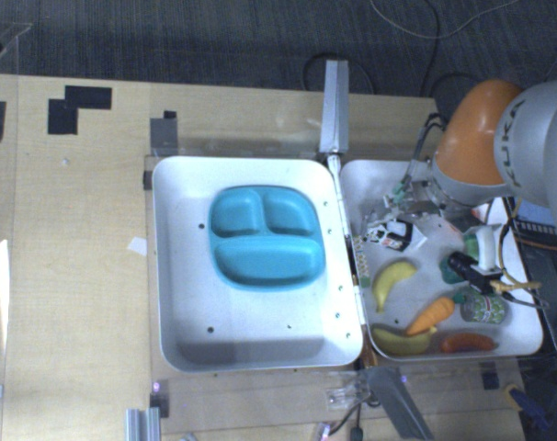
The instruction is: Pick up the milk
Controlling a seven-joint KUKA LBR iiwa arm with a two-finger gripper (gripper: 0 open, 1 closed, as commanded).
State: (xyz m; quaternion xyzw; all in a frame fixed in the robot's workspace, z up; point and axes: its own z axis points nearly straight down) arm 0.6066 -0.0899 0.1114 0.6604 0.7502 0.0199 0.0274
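Wooden bench; two white bins

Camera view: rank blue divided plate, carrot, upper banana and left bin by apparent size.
1. Left bin
2. Blue divided plate
3. Upper banana and carrot: look much alike in length; I won't rank them.

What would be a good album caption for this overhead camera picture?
Robot end effector reaching into the right bin of toy food beside a blue tray.

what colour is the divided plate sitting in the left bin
Light blue all over, seen in the camera view: the three-compartment plastic plate lies in the shallow white left bin.
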